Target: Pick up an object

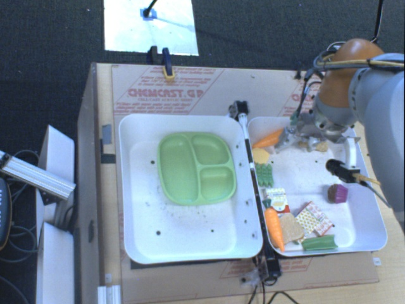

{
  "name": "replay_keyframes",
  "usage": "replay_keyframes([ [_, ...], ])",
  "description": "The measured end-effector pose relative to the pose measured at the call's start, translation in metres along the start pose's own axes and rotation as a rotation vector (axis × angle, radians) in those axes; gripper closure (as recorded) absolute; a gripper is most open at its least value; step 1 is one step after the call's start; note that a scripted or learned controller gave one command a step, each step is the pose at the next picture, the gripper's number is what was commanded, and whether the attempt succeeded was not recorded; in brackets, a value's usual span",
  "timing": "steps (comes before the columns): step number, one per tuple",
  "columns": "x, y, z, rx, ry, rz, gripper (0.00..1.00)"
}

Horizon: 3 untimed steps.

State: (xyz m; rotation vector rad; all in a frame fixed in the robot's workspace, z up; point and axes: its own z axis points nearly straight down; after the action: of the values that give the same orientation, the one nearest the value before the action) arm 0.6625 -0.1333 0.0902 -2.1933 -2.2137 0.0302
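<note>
- Nearest the camera, a green block (319, 242) lies along the right bin's (370, 230) front edge, beside a brown slice (292, 228) and a carrot (273, 227).
- A green divided plate (196, 168) sits in the left bin (142, 233).
- The gripper (302, 135) hangs over the right bin's far edge, near an orange piece (268, 139); whether it grasps anything cannot be told.
- A purple piece (337, 193) lies towards the right edge.

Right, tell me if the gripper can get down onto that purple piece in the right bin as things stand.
Probably yes. The purple piece lies by itself on bare bin floor, apart from the patterned card and the green bar. The gripper sits over the same bin, near its far end, with nothing standing between them.
</note>
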Motion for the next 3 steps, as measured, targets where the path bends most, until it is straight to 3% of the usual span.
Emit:
replay_keyframes([
  [1, 0.000, 0.000, -0.011, -0.002, -0.002, -0.003, 1.00],
  [2, 0.000, 0.000, -0.011, -0.002, -0.002, -0.004, 0.00],
  [3, 0.000, 0.001, -0.022, -0.004, -0.003, -0.006, 1.00],
])
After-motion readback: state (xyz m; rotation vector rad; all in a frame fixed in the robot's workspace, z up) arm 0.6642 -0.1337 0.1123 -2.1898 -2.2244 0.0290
